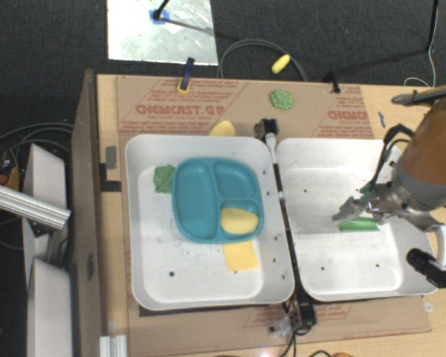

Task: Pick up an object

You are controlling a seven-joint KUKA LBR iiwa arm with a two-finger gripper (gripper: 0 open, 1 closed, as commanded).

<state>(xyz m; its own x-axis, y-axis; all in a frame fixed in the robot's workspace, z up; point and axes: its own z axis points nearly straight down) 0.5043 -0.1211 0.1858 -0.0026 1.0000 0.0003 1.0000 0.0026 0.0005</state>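
Observation:
My gripper (351, 210) hangs low over the right bin (334, 277), near its middle right. A green stick-like piece (359, 226) lies on the bin floor just below and right of the gripper tip, partly under it; whether they touch is unclear. In the left bin (149, 274) sits a blue divided plate (201, 199) with a yellow rounded piece (239, 220) in its lower right compartment. A flat yellow square (241, 256) lies in front of the plate, and a green leafy piece (163, 177) lies at the plate's left edge.
Behind the bins on the cardboard lie a yellow lump (223, 129) and a green round piece (282, 99). A small yellow piece (281, 64) is further back on the dark floor. The arm (431, 162) covers the right bin's far right side.

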